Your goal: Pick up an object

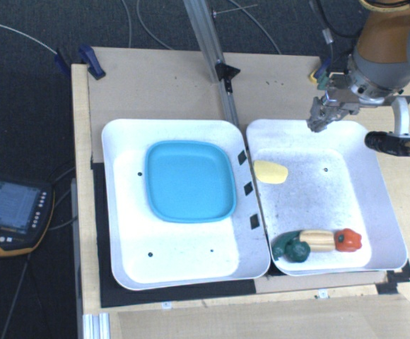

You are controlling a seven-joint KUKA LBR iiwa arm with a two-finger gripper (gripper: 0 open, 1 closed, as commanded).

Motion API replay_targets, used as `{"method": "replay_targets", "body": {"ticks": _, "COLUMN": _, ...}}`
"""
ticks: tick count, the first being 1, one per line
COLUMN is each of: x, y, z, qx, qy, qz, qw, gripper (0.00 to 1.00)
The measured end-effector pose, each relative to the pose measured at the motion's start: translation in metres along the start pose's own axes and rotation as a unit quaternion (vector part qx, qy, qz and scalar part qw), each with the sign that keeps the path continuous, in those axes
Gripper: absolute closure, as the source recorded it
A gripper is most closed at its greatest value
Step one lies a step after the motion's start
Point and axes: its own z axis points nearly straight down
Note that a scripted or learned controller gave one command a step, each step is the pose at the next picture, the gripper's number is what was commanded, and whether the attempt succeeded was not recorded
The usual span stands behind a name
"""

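My gripper (320, 122) hangs over the far edge of the right bin (375, 189), well above its floor, with nothing seen between its fingers. A pale yellow lump (270, 172) lies near the right bin's left wall. Along the near wall of that bin lie a dark green piece (291, 248), a tan roll (317, 241) and a red piece (348, 240), side by side. A light blue square plate (189, 181) sits in the left bin (124, 210).
A slanted metal pole (208, 37) rises from behind the gap between the bins. A teach pendant (10, 214) lies on the floor at far left. Cables run across the dark floor beyond the bench.
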Motion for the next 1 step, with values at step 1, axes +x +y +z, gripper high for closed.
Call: {"method": "replay_targets", "body": {"ticks": 1, "x": 0.0583, "y": 0.0015, "z": -0.0079, "qx": -0.001, "qy": 0.000, "qz": -0.001, "qw": 1.0000, "gripper": 1.00}}
